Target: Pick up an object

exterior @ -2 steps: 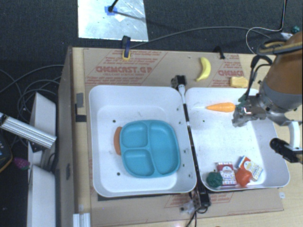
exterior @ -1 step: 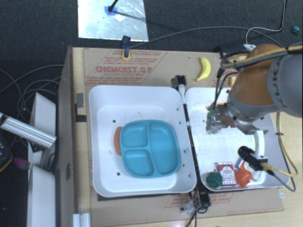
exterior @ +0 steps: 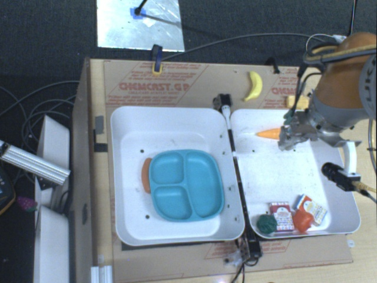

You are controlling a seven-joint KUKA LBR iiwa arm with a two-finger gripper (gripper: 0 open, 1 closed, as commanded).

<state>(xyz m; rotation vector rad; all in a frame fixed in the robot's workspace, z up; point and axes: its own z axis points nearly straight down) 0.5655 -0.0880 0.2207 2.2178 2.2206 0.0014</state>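
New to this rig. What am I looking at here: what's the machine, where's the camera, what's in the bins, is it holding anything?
One fixed camera looks down at a slant on a bench with two shallow white bins. The arm, grey with an orange band, reaches in from the right. Its gripper sits low in the right bin, right beside the carrot; I cannot tell whether it holds it. The left bin holds a blue divided plate with an orange piece at its left edge. The right bin's near corner holds a green ball, small boxes and a red item. A banana lies on the board behind.
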